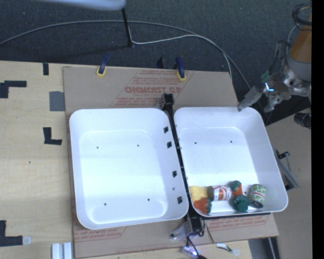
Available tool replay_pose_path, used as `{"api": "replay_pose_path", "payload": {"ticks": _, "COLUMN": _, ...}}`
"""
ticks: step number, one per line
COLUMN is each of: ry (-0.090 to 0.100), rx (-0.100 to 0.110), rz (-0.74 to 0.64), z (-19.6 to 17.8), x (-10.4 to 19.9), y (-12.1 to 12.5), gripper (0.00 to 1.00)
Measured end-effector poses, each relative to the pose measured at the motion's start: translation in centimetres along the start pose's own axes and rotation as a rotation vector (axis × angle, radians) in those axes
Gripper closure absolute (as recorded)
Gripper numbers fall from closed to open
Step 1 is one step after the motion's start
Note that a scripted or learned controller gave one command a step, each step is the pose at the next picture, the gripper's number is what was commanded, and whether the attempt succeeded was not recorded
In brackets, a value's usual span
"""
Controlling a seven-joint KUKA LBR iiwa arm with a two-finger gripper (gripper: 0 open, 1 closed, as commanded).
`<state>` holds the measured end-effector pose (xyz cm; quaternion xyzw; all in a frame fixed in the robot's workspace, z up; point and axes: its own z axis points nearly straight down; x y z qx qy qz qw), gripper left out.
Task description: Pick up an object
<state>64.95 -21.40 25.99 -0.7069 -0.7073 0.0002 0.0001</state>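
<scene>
Along the right bin's [263,136] near wall, a cluster of small colourful objects [229,195]; jaws [253,98] state unclear.

The arm [302,45] is cut off by the right edge, so just its orange band and wrist show. The gripper [253,100] reaches toward the far right corner of the right bin [228,131], but its fingers are too blurred and small to read. At the near edge of that bin a cluster of small objects [230,195] overlaps — a yellow piece, a red-and-white can-like item, green bits — too small to name with any certainty. A pale blurred shape [88,3] is clipped by the top edge.
</scene>
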Motion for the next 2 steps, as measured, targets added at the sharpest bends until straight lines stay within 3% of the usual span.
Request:
{"api": "replay_pose_path", "payload": {"ticks": 1, "ry": 0.001, "rx": 0.004, "rz": 0.0, "z": 4.6, "x": -0.9, "y": 1.8, "gripper": 0.0}}
{"api": "replay_pose_path", "payload": {"ticks": 2, "ry": 0.002, "rx": 0.009, "rz": 0.0, "z": 14.6, "x": -0.9, "y": 1.6, "gripper": 0.0}}
